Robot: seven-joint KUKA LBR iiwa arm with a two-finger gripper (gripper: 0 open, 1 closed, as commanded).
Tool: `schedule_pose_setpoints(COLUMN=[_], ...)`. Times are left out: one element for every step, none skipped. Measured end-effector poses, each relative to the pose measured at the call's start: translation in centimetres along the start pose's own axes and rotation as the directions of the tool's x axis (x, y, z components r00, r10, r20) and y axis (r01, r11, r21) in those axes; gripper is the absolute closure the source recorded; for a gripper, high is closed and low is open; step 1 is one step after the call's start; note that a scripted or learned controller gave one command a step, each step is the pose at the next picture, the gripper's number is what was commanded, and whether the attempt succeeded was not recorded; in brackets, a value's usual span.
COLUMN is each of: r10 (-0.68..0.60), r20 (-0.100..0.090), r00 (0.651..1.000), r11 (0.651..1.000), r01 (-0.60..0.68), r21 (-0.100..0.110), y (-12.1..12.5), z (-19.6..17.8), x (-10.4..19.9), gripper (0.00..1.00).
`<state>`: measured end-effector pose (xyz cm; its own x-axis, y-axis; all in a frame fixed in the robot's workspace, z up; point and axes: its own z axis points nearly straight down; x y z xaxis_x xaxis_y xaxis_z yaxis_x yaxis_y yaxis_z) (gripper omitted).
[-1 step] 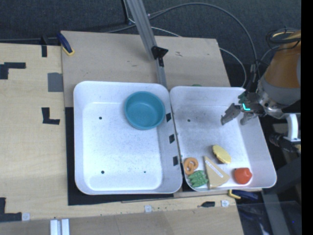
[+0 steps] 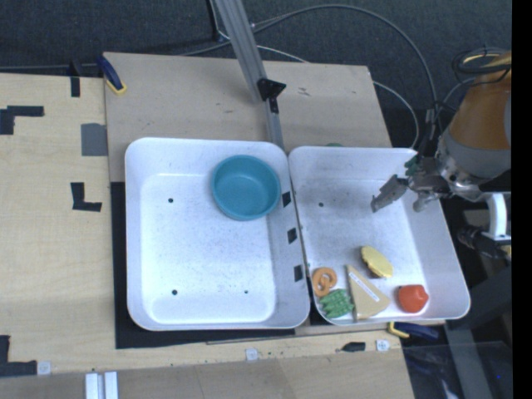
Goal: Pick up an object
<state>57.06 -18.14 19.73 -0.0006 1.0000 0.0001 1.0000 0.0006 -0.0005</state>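
The pincer (image 2: 402, 193) hangs above the upper part of the right bin (image 2: 349, 181), its two fingers spread apart and nothing between them.

The candidates for picking lie in a cluster toward the near edge of that bin, below the pincer and well apart from it. Nearest to it, almost straight below, is a small yellow piece (image 2: 377, 263) with a rounded, flattish shape. Further below and just right of that sits a red rounded item (image 2: 412, 298), tomato-like in look. Below and to the left of the pincer are a tan wedge (image 2: 364, 293), an orange ring (image 2: 323, 279) and a green leafy piece (image 2: 336, 304), the last three packed close together or touching.

These look like small plastic toy foods, so I judge them light, stiff and smooth, likely to slip or roll if pinched off-centre. The red one stands a little clear of its neighbours and looks plump enough to close on across its middle; it may roll away from a glancing touch. The yellow piece is also free-standing but low, so the fingers would need to go down nearly to the bin floor and straddle its narrow width.

Far to the left of the pincer, in the left bin (image 2: 158, 248), sits a blue bowl (image 2: 245, 187), rigid and wide; only its rim offers a hold.
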Motion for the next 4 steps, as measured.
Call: schedule_pose_setpoints(r10=[0.0,0.0,-0.001,0.0], r20=[-0.001,-0.001,0.0,0.001], r00=[1.0,1.0,1.0,1.0], r11=[1.0,1.0,1.0,1.0], r01=[0.0,0.0,0.001,0.0], r21=[0.004,0.003,0.001,-0.005], y=[-0.2,-0.3,-0.2,0.0], z=[5.4,10.7,9.5,3.2], x=[1.1,1.1,1.1,1.2], gripper=[0.0,0.0,1.0,1.0])
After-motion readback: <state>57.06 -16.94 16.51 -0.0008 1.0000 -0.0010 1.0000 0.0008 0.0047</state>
